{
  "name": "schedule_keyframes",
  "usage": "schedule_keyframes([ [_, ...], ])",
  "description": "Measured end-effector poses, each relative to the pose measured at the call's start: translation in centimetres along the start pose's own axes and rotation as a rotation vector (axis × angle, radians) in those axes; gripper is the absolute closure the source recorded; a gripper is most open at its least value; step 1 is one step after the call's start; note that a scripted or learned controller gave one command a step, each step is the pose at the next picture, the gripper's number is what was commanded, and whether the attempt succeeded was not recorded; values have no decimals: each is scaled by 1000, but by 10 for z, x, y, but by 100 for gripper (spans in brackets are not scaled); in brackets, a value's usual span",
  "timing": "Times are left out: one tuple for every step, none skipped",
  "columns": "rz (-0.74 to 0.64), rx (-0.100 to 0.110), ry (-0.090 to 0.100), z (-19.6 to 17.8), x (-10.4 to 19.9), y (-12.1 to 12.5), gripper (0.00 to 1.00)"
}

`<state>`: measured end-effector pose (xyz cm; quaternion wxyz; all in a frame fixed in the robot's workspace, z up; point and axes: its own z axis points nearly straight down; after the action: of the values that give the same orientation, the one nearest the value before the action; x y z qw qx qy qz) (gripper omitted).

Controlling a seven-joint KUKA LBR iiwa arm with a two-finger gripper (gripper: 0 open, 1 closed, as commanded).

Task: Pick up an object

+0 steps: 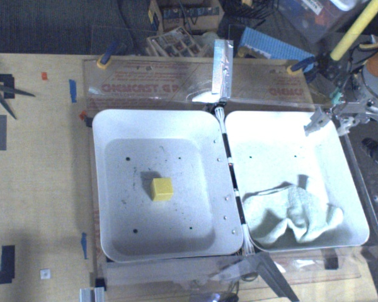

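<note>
Jaws hover well apart from yellow cube (162, 189).

A wooden tabletop (38, 187) carries two shallow white bins side by side. Black scissors (3, 93) lie near its far left edge, beside small blue tape marks. Beyond the bins, cables and a blue ridged block (264, 44) clutter the background.

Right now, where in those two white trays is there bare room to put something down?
Left bin: bare floor all around the yellow block at its middle. Right bin: bare upper half, between the divider and the gripper at its top right corner. Its lower half is crowded by the crumpled white cloth.
</note>
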<state>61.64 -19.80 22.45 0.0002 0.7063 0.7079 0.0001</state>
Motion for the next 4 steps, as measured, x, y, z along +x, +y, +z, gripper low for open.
schedule_keyframes([
  [-1, -4, -2, -11, 0, 1, 100],
  [224, 3, 1, 36, 97, -16, 100],
  [534, 0, -1, 34, 163, 11, 100],
  [416, 4, 0, 40, 184, -19, 100],
])
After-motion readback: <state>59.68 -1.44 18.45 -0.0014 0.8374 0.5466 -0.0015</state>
